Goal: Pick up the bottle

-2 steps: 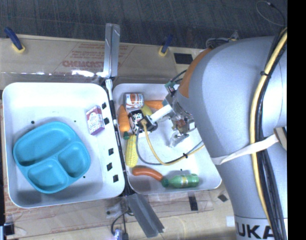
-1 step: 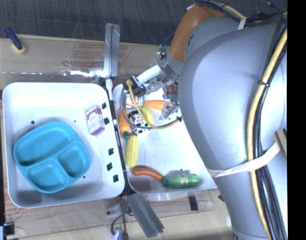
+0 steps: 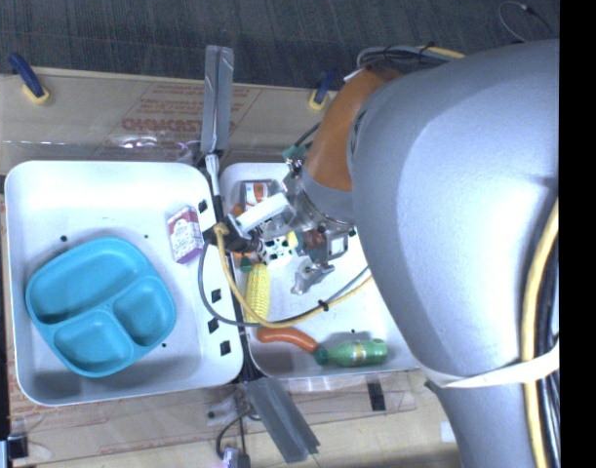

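Progress on the pick looks slight: the bottle (image 3: 352, 352) lies on its side on the floor of the right bin (image 3: 278, 370), close to that bin's near edge, with nothing gripping it. It is green, with a paler band around its body and a darker cap end pointing toward the bin's left wall. Just beside that end lies an orange carrot-like piece (image 3: 289, 337), near enough that the two may touch; I cannot tell for certain.

The gripper (image 3: 311, 274) hangs over the middle of the right bin, well apart from the bottle and nearer the bin's far edge. Its metal fingers point down toward the bin floor, and no object shows between them. How wide they stand is too cluttered by cables and fittings to judge, so I cannot tell whether they are parted or closed.

Judging from this, the whole grasp remains: the gripper must travel toward the near edge, come down over the bottle, close on it and lift.

A yellow corn cob (image 3: 258, 292) lies along the right bin's left wall. The left bin (image 3: 44, 178) carries a blue divided tray (image 3: 98, 306) and a small packet (image 3: 184, 232).
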`<state>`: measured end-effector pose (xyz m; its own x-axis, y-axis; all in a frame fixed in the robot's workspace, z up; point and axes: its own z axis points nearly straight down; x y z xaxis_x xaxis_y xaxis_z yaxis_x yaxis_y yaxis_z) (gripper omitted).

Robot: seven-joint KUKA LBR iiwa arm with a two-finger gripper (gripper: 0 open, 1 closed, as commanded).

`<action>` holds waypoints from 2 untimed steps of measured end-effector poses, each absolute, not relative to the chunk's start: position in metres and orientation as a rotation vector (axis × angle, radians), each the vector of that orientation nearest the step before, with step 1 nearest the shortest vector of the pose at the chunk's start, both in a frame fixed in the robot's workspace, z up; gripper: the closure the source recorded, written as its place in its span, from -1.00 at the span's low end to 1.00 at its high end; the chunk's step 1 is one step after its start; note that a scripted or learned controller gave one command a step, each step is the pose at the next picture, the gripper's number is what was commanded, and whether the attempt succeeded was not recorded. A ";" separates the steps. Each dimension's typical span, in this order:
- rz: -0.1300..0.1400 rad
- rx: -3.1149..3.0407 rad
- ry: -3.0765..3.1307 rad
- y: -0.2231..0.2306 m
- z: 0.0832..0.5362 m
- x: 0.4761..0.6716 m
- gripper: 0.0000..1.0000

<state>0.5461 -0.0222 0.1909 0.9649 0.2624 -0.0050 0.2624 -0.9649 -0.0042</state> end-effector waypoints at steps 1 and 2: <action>0.007 -3.122 -0.323 -0.076 0.190 0.607 -1.00; 0.010 -3.112 -0.404 -0.093 0.162 0.542 -1.00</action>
